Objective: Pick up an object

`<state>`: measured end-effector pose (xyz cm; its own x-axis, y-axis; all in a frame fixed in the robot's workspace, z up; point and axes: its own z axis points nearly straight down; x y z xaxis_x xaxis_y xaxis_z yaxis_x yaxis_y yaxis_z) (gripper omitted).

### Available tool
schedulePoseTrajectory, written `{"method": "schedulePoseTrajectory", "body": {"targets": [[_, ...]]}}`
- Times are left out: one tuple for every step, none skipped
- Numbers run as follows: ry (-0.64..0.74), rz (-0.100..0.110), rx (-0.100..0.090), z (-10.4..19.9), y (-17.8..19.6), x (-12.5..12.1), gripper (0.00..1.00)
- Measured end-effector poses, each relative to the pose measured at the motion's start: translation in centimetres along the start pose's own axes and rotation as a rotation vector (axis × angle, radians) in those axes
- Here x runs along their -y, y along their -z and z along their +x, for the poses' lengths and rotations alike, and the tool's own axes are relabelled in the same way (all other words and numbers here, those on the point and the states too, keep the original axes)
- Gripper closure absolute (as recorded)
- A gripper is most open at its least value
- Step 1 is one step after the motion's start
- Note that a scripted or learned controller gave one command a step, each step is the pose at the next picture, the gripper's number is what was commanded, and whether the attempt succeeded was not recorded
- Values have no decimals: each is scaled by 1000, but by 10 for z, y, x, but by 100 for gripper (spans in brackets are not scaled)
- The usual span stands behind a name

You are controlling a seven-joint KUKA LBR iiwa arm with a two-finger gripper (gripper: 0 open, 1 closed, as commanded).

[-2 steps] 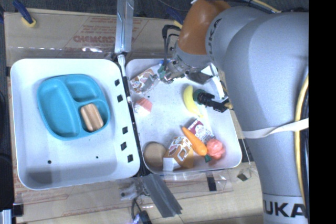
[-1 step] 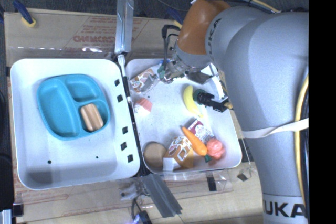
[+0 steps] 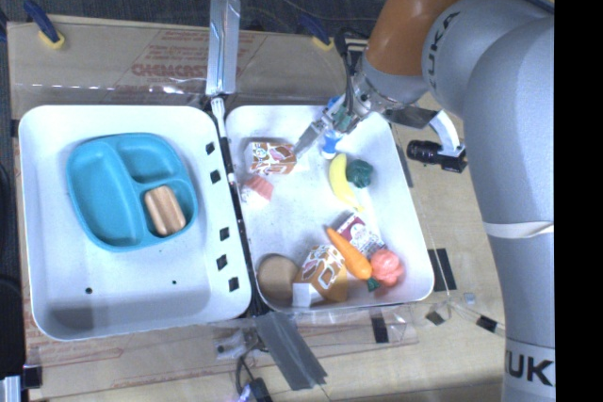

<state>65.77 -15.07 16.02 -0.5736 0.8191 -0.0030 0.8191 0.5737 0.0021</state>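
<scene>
My gripper point(image 3: 322, 133) hangs low over the back of the right bin point(image 3: 283, 219), at the end of the grey arm with the orange band point(image 3: 415, 9). Its tip lies just right of a brown and white carton point(image 3: 271, 157). A yellow banana point(image 3: 339, 180) and a green broccoli piece point(image 3: 359, 172) lie just below the gripper. A small blue and white item point(image 3: 330, 142) sits right against the gripper, partly hidden by it. I see nothing held.
The right bin also holds a pink piece point(image 3: 256, 190), a carrot point(image 3: 349, 254), a red fruit point(image 3: 386, 266), two printed packets point(image 3: 325, 270) and a brown round thing point(image 3: 276, 276). In the left bin point(image 3: 122, 297) a blue divided plate point(image 3: 113, 193) carries a bread roll point(image 3: 165, 209).
</scene>
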Motion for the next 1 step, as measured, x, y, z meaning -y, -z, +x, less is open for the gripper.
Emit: {"method": "schedulePoseTrajectory", "body": {"targets": [[105,-13,7,-11,-46,1,0]]}}
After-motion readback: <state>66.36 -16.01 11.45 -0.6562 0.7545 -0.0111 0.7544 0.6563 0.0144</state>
